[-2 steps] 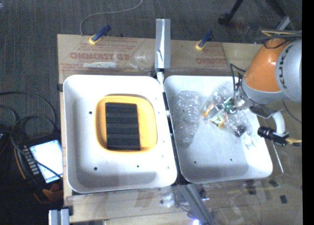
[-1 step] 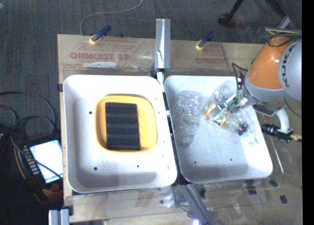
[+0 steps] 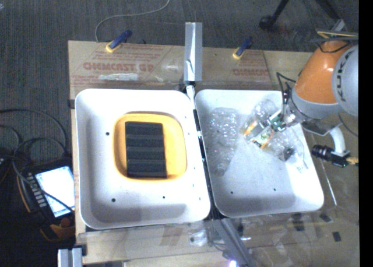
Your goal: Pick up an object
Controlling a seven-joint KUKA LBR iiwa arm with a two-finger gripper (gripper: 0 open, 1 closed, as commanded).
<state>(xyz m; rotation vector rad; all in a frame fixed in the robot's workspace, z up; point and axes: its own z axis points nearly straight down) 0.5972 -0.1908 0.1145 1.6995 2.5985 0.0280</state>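
We take the right bin (image 3: 309, 196) as our landmark. Inside it lie the candidates for picking: a clear crumpled plastic bottle (image 3: 222, 134) toward its left wall, and a clear packet with orange and green bits (image 3: 263, 129) near its back right corner, with a small dark piece (image 3: 287, 154) just in front of that packet. The gripper (image 3: 281, 121) hangs over the packet, at the bin's back right, the arm (image 3: 326, 82) reaching in over the right wall. We cannot tell how the jaws stand; the clutter of clear plastic beneath hides them. We judge the task not yet done: nothing shows lifted off the bin floor, and the grasp and the lift are both left. To the left of the right bin, touching along a shared rim, sits the left bin (image 3: 93, 201) with a yellow tray holding a black block (image 3: 145, 148). For room, we judge the front half of the right bin bare and open, while the packet lies close to the back and right walls, so any descent there has little margin at the rim. The desk (image 3: 134, 65) behind both bins carries two clamps.
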